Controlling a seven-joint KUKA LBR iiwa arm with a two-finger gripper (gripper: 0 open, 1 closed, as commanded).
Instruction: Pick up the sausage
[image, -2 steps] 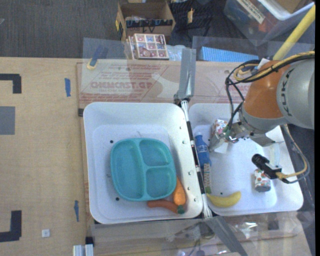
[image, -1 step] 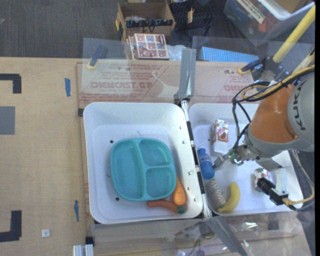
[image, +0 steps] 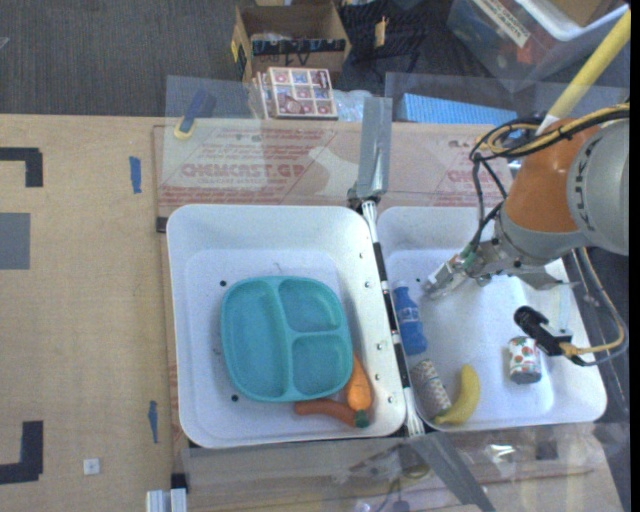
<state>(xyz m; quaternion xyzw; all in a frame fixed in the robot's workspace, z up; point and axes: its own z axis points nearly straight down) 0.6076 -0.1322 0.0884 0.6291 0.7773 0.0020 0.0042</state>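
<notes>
Overhead, then, taken line by line:

Writing: faint reddish mirrored lettering runs across the clear plastic sheet (image: 265, 165) lying behind the bins; it cannot be read with any certainty. The small printed can (image: 523, 360) carries a coloured label too small to make out.

Bins: two shallow white plastic bins side by side on the bench, the left bin (image: 190, 300) and the right bin (image: 580, 400), touching along their inner rims.

Left bin contents: three things. One teal plastic divided plate (image: 285, 340) with three compartments; one orange toy carrot (image: 360, 385) at the plate's lower right edge; one reddish-brown toy sausage (image: 325, 408), lying flat just below the plate, near the bin's front wall, its right end touching the carrot.

Right bin contents: four things. One blue cylindrical bottle (image: 407, 318) by the left wall; one grey mesh-patterned roll (image: 430, 385) in front of it; one yellow toy banana (image: 460, 395) just beside that roll; the small can, well to the right.

Arm: one grey arm with an orange band (image: 540, 195) reaching over the right bin.

End effector (image: 440, 284): pointing down and left above the right bin's bare floor, near the blue bottle, well apart from the sausage. Whether it is released or clenched cannot be told; nothing is seen in it.

Behind the bench: one open cardboard box (image: 290, 35), one patterned tile-like card (image: 297, 92).
</notes>
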